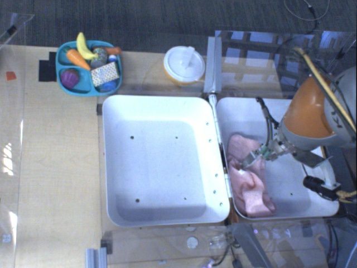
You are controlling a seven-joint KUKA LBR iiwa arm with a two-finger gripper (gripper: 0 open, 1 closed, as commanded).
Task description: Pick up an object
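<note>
The pick looks to be in its early-to-middle stage: the gripper (258, 156) is down inside the right bin (295, 202) and sits on or just above the pink cloth (249, 183), which lies bunched along that bin's left wall, from its near-left corner up toward the middle. Nothing has been lifted; the cloth rests on the bin floor, so closing, lifting and clearing the rim are all left, by this judgement. Whether the jaws are open or shut cannot be told, since they are small, blurred and merge with the pink folds, and no grasp can be claimed.

The left bin (162, 161) holds nothing that can be made out. Beyond the bins, toward the tabletop's far edge, stand a white lidded cup (184, 64) and, near the far-left corner, a blue tray (88, 67) of toy food; these are too small to detail. The arm's orange band (308, 113) covers part of the right bin's far side.
</note>
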